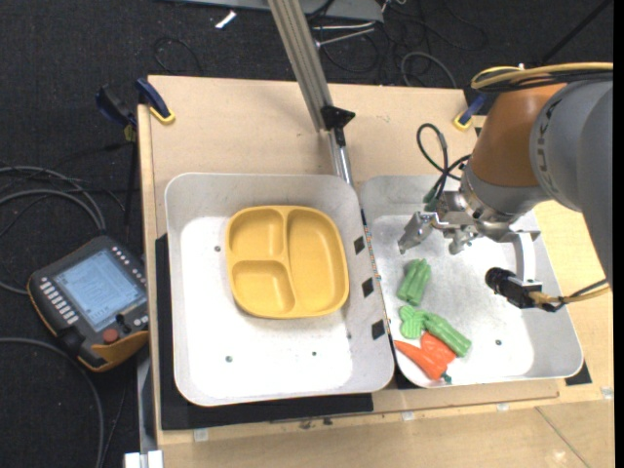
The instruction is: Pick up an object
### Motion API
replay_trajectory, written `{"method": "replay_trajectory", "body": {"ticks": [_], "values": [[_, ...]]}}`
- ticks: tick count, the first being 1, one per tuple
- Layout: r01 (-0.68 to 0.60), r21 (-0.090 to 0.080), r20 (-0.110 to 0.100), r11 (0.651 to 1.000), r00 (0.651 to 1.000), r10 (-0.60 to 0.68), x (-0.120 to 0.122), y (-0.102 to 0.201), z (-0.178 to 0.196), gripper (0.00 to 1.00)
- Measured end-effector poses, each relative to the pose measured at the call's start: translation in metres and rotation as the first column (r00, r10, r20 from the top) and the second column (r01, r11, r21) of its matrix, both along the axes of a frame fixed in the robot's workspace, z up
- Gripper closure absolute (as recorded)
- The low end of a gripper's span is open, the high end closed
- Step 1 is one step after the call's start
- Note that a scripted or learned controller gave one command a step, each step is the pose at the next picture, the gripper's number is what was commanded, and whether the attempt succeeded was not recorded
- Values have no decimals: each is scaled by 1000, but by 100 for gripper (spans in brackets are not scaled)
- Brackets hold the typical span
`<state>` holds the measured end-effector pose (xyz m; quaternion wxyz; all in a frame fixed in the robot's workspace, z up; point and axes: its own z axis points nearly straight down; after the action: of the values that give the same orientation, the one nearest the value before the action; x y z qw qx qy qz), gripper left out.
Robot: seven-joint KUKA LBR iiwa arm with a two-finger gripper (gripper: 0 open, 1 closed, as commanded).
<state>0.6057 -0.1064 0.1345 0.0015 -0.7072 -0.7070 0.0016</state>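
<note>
Two white bins sit side by side. The left bin (pixel 195 359) holds one yellow divided plate (pixel 288 261) with three compartments. The right bin (pixel 546 354) holds what look like four toy vegetables: one ridged green piece (pixel 414 281) near its centre, and at its six o'clock a cluster of two green pieces (pixel 436 330) touching one orange carrot (pixel 425 357). The gripper (pixel 435 234) hangs at the ridged piece's twelve o'clock, just apart from it, fingers spread with nothing between them.
</note>
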Motion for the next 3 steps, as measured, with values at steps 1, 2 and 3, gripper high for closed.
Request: {"method": "replay_trajectory", "body": {"ticks": [1, 2, 3], "values": [[-1, 0, 2, 1000, 1000, 1, 0, 1, -41, 0], [0, 0, 6, 1000, 1000, 0, 1, 0, -29, 100], [-3, -1, 11, 1000, 1000, 3, 3, 7, 33, 100]]}}
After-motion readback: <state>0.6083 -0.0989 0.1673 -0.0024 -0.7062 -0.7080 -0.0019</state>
